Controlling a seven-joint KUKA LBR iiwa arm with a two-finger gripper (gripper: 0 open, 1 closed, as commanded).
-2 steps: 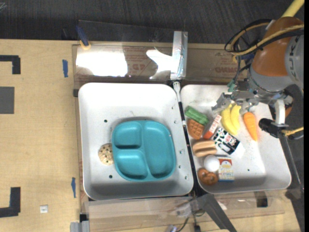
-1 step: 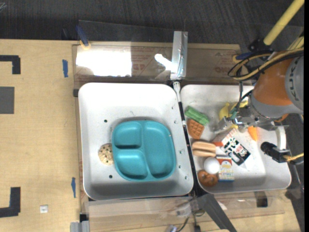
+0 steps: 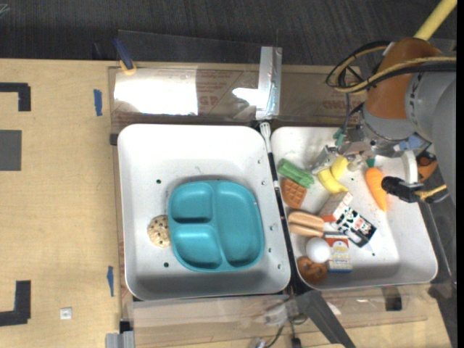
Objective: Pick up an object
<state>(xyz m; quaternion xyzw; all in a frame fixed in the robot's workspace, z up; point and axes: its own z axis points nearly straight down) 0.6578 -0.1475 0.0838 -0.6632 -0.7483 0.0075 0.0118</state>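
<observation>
- Hand [image 3: 346, 149] hangs low over the back of the right bin [image 3: 417, 263], just above the yellow banana [image 3: 333, 177]; whether it is apart or together cannot be told.
- Banana lies loose among crowded toys, beside the carrot [image 3: 375, 188]: likely the pick target.
- Left bin [image 3: 138, 194] holds a teal tray [image 3: 215, 224] and a cookie [image 3: 159, 231], apparently for receiving.

Claw [image 3: 339, 151] above yellow banana [image 3: 332, 177]

The grey arm [image 3: 424, 107] reaches in, gripper [image 3: 341, 149] pointing down.
</observation>
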